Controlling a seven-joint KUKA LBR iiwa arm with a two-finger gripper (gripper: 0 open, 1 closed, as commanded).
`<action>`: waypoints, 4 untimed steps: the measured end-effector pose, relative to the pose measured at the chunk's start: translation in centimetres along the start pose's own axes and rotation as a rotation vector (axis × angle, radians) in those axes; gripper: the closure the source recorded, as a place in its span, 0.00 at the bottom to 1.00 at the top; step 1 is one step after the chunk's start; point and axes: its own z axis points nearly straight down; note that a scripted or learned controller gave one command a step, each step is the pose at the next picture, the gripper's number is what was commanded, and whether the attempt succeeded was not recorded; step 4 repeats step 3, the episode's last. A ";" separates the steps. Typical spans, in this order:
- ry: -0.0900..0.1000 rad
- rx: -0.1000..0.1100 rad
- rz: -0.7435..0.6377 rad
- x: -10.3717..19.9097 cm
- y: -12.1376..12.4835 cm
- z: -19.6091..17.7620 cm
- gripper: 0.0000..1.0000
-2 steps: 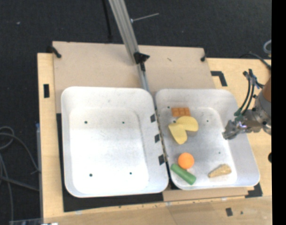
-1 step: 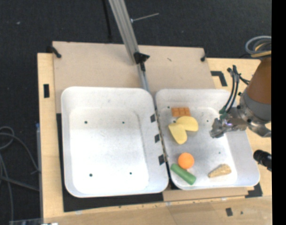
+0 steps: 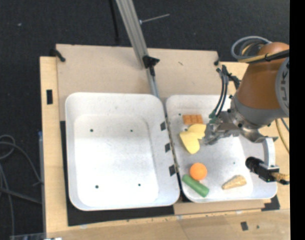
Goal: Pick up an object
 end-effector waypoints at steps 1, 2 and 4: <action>0.000 0.003 0.001 5.4 0.8 1.0 1.00; 0.000 -0.003 -0.001 11.3 2.6 0.4 1.00; -0.002 -0.002 0.001 15.9 3.2 1.2 1.00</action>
